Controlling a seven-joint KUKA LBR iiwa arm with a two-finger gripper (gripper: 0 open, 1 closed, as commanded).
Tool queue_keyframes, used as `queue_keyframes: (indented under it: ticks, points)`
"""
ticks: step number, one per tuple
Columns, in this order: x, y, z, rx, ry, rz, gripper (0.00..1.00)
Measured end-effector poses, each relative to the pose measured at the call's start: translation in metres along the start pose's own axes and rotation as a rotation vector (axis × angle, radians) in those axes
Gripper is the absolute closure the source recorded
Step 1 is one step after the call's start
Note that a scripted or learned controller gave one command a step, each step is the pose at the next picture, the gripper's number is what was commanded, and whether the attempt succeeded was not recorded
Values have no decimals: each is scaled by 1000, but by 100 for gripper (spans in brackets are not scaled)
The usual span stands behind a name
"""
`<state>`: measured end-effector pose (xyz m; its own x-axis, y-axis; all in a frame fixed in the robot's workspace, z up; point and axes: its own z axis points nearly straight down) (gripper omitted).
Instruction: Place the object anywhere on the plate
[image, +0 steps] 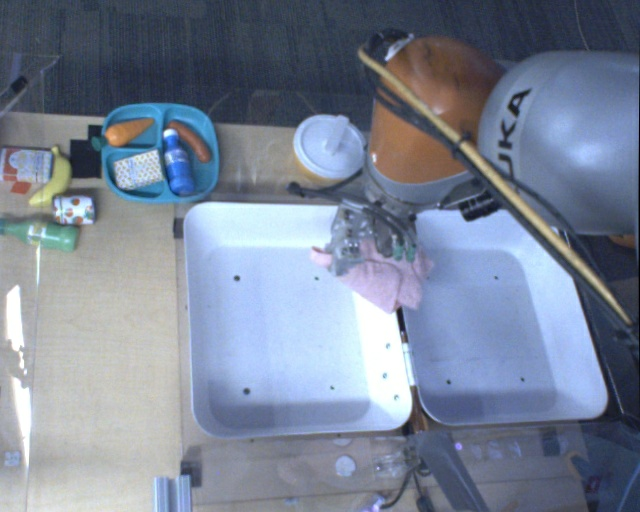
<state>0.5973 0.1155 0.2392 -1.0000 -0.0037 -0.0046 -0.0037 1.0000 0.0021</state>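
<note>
Jaws (372, 247) grip pink cloth (385, 281) (crumpled).

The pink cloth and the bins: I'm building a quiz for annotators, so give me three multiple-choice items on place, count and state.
1. Where does the pink crumpled cloth lie?
A. on the seam between the two bins, at their far rims
B. in the blue tray
C. on the wooden bench

2. How many shallow white bins are there?
A. one
B. two
C. three

3. How does the round white lidded cup stand?
A. tipped over
B. upright behind the left bin
C. inside the right bin

Key: 1 A, the cloth drapes across both inner rims beneath the gripper; 2 B, two bins sit side by side; 3 B, its lid faces up beyond the left bin's far rim.
</note>
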Motion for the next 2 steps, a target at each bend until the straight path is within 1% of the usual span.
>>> queue_keyframes:
  ticks: [1,2]
  points:
    - [21,47,7,0,2,-2,100]
    - [21,46,7,-1,1,-1,0]
